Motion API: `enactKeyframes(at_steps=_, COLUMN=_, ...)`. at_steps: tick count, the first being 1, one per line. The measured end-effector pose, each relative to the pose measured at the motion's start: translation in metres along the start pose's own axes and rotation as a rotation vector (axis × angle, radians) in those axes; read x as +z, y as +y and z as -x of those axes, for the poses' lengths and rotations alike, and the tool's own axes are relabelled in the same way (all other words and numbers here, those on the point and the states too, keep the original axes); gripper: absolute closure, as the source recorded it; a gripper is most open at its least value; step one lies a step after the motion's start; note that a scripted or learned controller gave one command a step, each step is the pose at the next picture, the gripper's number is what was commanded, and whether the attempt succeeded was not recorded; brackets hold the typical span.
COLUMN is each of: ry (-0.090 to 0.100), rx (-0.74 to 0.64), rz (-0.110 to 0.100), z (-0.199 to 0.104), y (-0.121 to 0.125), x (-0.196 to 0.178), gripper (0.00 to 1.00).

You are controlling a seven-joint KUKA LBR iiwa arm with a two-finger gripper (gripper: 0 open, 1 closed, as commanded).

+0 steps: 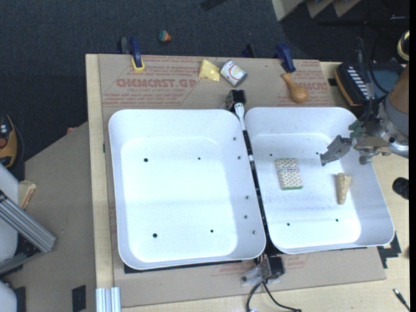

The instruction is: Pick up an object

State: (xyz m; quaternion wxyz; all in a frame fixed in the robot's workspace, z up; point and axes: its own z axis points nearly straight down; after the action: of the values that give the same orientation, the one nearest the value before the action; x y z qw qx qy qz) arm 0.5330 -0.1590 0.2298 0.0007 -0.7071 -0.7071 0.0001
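Note:
In the right bin (364, 229) lie two objects: a small rectangular block (288, 173) with a yellow-green patterned top near the middle, and a tan ice-cream cone (342, 187) to its right, pointing toward the front. My gripper (345, 155) hovers at the bin's right side, just behind the cone and right of the block. It is open, its fingers are spread, and nothing is between them. One dark finger (334, 151) points left toward the bin's centre.
The left bin (130, 239) sits beside the right one, with a black clip (236, 100) at the seam behind them. On the board behind the bins lie a yellow wedge (209, 71), a small can (233, 73) and a wooden piece (296, 90).

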Motion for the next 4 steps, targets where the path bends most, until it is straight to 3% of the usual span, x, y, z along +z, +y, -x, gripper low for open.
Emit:
enactKeyframes(at_steps=1, ry=-0.001, rx=-0.001, rz=0.003, z=0.0, y=0.001, x=-0.011, gripper=1.0)
enactKeyframes(at_steps=2, ry=-0.007, rx=0.005, rz=0.009, z=0.069, y=-0.016, x=-0.068, gripper=1.0)
enactKeyframes(at_steps=3, ry=-0.008, rx=-0.004, rz=0.02, z=0.045, y=-0.022, x=-0.203, gripper=1.0)
enactKeyframes(at_steps=4, ry=0.003, rx=-0.008, rz=-0.006, z=-0.034, y=-0.016, x=-0.117, gripper=1.0)
